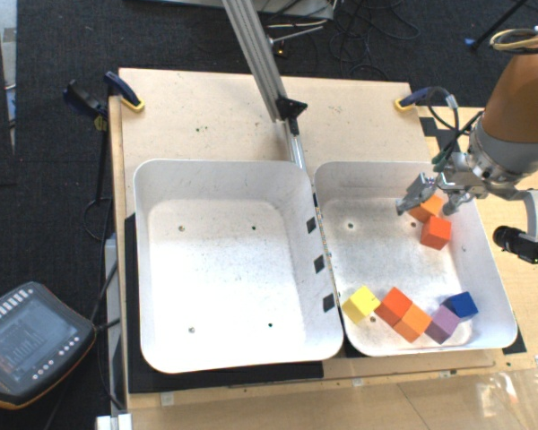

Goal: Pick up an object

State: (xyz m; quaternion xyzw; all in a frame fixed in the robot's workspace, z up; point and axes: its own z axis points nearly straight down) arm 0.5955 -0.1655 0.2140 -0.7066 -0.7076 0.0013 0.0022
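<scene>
From where I stand, the grey arm with its orange band (523, 88) reaches in from the right and hangs its two-finger gripper (428, 195) over the upper part of the right shallow white plastic bin (377, 182). A small orange block (427, 208) sits right under the gripper, partly covered by the metal fingers, and I cannot tell whether the pincer is clenched on it or released, nor whether the block is lifted or resting on the bin floor. Just below it, and close beside it, lies a darker orange-red cube (437, 232), free of the gripper. Down in the near corner of the same bin a cluster of blocks lies together: a yellow cube (361, 303) at the left, then a red-orange cube (395, 305) touching an orange cube (413, 322), then a purple cube (443, 322), with a blue cube (462, 305) just beyond it towards the rim. The left shallow white bin (148, 240) lies alongside, its right edge meeting the other bin. Both rest on a pale wooden board (206, 115), with a grey metal pole (251, 43) slanting down to the seam between the bins. A grey handheld control pendant (27, 343) lies on the floor at the lower left.
</scene>
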